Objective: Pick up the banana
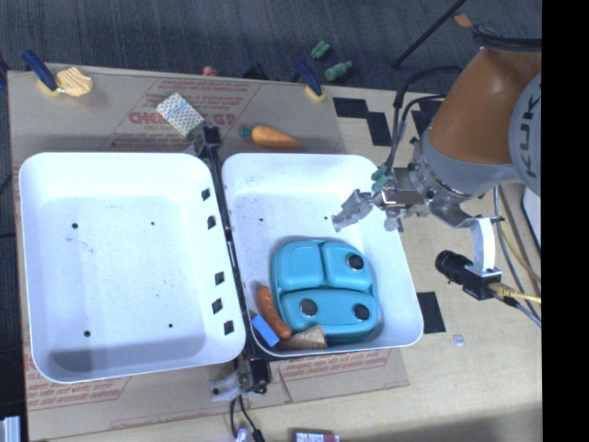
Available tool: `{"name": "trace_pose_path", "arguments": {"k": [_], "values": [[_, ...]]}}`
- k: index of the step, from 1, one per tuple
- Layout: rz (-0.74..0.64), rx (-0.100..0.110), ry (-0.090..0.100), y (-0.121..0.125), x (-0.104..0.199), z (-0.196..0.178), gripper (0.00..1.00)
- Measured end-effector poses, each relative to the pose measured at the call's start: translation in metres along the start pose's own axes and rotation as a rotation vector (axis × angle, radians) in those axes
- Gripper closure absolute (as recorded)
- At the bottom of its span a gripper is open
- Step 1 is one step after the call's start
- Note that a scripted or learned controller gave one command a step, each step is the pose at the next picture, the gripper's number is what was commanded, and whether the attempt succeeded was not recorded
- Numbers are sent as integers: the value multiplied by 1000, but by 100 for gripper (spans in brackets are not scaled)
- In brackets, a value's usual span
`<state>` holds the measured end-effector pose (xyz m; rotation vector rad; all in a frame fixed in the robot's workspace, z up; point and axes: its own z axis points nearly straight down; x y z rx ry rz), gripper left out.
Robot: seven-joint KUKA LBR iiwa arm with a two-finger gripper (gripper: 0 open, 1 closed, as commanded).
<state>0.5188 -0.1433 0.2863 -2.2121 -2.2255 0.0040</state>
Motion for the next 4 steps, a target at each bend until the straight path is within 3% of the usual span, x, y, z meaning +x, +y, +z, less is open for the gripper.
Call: {"name": "trace_pose_path", "arguments": {"k": [1,2,3,4], "values": [[-123,-3,-1,-21,118,-70,0],[-137,1,-1,-43,4,43,0],[-117,1,0,-42,71,96,0],[-121,0,-1,7,130,95,0]]}}
